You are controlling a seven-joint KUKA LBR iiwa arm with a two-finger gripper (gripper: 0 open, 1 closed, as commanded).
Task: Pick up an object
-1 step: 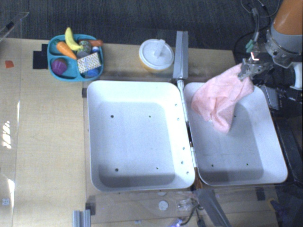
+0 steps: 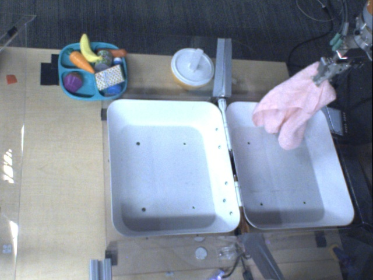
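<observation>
End effector (image 2: 327, 69) at upper right is clamped on one corner of the soft pink cloth (image 2: 294, 108). Cloth hangs draped, suspended above the far right corner of the right shallow white bin (image 2: 291, 209).

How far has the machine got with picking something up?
The grab looks done: the gripper pinches a corner of the pink cloth, which hangs lifted over the right bin. In hand now: keeping it up. Left: raising the drooping end fully away from the bin.
</observation>
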